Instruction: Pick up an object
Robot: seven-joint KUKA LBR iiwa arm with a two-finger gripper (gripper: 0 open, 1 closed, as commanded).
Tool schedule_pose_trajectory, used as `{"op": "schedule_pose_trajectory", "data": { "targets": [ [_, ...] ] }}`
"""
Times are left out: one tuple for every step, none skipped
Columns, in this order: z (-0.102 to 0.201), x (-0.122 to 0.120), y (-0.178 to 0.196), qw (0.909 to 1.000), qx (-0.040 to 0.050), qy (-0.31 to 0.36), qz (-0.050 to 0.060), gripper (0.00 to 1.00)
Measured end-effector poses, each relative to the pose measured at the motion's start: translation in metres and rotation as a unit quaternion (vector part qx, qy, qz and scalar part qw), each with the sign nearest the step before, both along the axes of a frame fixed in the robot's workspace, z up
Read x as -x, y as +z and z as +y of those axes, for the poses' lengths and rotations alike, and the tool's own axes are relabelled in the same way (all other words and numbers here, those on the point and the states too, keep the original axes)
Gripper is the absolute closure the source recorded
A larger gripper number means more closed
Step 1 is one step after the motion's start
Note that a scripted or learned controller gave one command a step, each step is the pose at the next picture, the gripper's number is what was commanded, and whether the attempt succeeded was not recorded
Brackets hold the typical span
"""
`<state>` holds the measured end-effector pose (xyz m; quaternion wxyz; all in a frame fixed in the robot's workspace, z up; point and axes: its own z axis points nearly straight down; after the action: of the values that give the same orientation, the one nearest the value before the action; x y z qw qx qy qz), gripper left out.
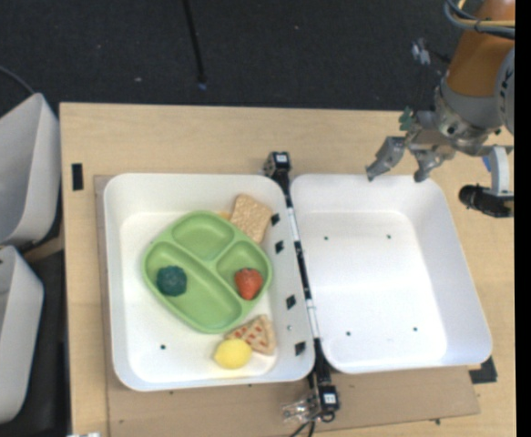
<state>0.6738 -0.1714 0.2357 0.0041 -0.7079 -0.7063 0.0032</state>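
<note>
The gripper (400, 164) hangs spread and holding nothing over the right bin (383, 335)'s far rim. In the left bin (119, 335), a green plate (201, 280) holds a strawberry (249, 283) and a teal ball (171, 280); a cracker (250, 216), pizza slice (259, 335) and lemon (232, 354) crowd its near wall

A pale wooden tabletop (183, 139) carried two shallow white bins set side by side, their inner edges touching along a row of small black clips (294, 271). The left bin (119, 271) sat nearer the tabletop's left edge, the right bin (383, 271) reached toward its right edge, with its near right corner close to the tabletop's front. A small black piece (77, 177) lay on the bare wood left of the left bin, and another (484, 371) beside the right bin's near corner.
</note>
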Motion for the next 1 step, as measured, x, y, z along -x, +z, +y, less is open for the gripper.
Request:
{"op": "schedule_pose_trajectory", "data": {
  "targets": [
    [0.0007,-0.0022,0.0075,1.0000,0.0006,0.001,-0.006,0.00]
  ]
}}
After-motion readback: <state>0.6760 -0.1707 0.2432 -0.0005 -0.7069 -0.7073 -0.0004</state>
